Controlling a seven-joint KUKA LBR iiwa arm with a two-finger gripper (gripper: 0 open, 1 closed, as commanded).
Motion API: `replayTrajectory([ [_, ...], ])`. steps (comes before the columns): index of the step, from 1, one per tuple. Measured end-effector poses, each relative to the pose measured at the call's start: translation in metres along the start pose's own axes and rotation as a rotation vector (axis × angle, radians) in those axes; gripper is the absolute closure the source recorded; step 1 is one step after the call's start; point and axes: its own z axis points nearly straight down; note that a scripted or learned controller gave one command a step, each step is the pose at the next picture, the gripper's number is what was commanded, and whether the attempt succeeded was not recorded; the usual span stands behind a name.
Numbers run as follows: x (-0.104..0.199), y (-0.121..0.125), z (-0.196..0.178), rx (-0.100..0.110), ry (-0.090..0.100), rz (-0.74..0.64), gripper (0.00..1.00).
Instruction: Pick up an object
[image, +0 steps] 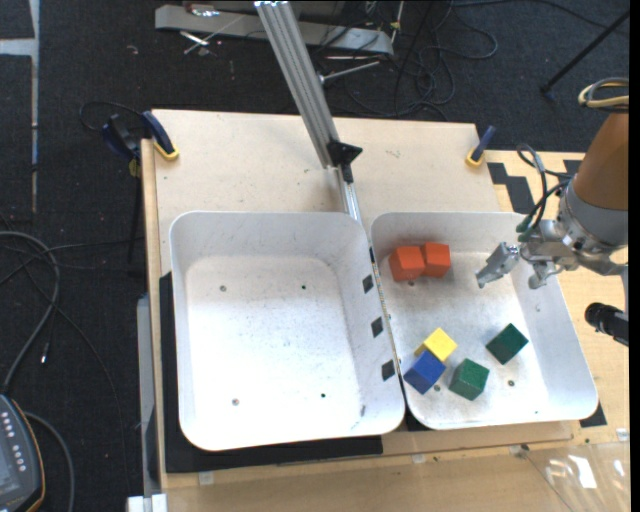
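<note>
Honestly the green cube (507, 343) looks light, rigid, maybe slick; pinch opposite flat faces; gripper (516, 268) hangs spread open, holding nothing.

Right bin (560, 395) contents: two orange blocks (420, 262) touching side by side near the back. Toward the front, a yellow cube (439, 345) touches a blue cube (424, 372) at the left wall. A green cube (469, 379) lies just beside the blue one; a darker green cube (507, 343) sits apart, rightward.

Even overhead light — soft shadows, white bins (270, 235) bright, floor dim; grain slight, perhaps mild blur.
</note>
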Motion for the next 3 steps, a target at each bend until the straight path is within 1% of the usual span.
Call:
replayTrajectory([
  [1, -0.006, 0.012, -0.06, -0.008, -0.003, -0.003, 0.0],
  [2, 0.05, 0.024, 0.101, 0.007, 0.002, -0.004, 0.0],
  [3, 0.071, 0.082, 0.119, 0.016, 0.004, -0.008, 0.0],
])
